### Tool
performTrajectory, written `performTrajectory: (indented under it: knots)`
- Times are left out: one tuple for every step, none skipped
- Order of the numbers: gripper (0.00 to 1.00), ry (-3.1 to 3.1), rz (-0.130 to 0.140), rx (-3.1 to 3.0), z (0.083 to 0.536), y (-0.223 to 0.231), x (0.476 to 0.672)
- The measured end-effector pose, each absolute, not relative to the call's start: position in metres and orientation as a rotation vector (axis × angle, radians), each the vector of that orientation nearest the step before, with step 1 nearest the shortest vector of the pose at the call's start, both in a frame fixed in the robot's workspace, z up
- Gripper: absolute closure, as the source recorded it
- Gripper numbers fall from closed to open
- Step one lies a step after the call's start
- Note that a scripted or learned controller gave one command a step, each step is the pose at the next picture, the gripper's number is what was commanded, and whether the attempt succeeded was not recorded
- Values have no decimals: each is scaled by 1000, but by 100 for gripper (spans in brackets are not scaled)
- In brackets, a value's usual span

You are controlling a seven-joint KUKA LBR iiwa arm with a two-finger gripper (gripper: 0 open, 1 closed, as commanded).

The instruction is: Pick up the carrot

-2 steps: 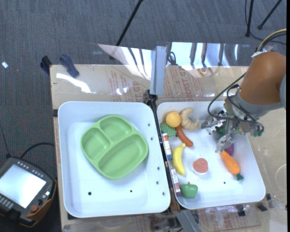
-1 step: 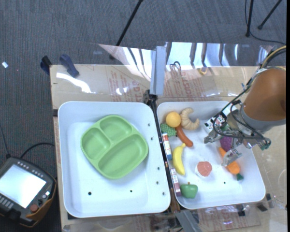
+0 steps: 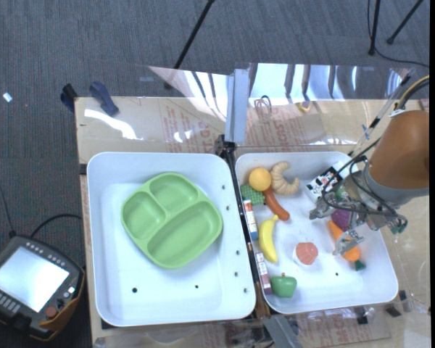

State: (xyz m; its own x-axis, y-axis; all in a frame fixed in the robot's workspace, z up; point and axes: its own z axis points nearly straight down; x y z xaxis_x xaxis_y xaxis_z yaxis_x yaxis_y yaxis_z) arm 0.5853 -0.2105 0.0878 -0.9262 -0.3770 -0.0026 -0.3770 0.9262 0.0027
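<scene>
Green plate (image 3: 172, 220): three-compartment, lies tilted in the left bin (image 3: 105, 194), nothing on it.
Divider (image 3: 241, 216): the two bin rims meet here; a thin red-and-white packet (image 3: 251, 220) lies along the right bin's left wall.
Left cluster, right bin (image 3: 377, 285): orange fruit (image 3: 259, 178) touching a tan croissant (image 3: 286, 178); a red-orange sausage-like piece (image 3: 277, 206) just below them; banana (image 3: 268, 239) upright along the wall; green pepper (image 3: 283, 286) near the front edge.
Mid-bin: a round reddish slice (image 3: 307, 253), apart from the rest.
Carrot (image 3: 346, 243): right part of the right bin, orange body partly hidden under the gripper, a purple item (image 3: 341, 218) touching its upper end.
Carrot axis: runs from upper left to lower right; green leafy end (image 3: 358, 264) points toward the bin's front right corner, blunt end toward the purple item.
Gripper (image 3: 342, 227): down over the carrot, metal fingers straddling it.
Claw state: cannot tell how wide it stands, nor whether it has any grip; parts overlap the carrot too much.
Arm: orange-banded wrist (image 3: 402, 151) enters from the right, above the bin's far right corner.
Step in hand: judged as the grasp itself, tool at bin level on the target.
Next move: likely needs the fingers closing across the short width, square to the long axis, clear of the purple item, then a straight lift.
</scene>
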Motion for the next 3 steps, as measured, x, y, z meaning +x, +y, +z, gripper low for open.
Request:
performTrajectory:
  knots:
    - [100,3103,5,-488,88,-212,573]
    - [100,3097,6,-509,97,-210,572]
    - [100,2999,6,-936,97,-210,511]
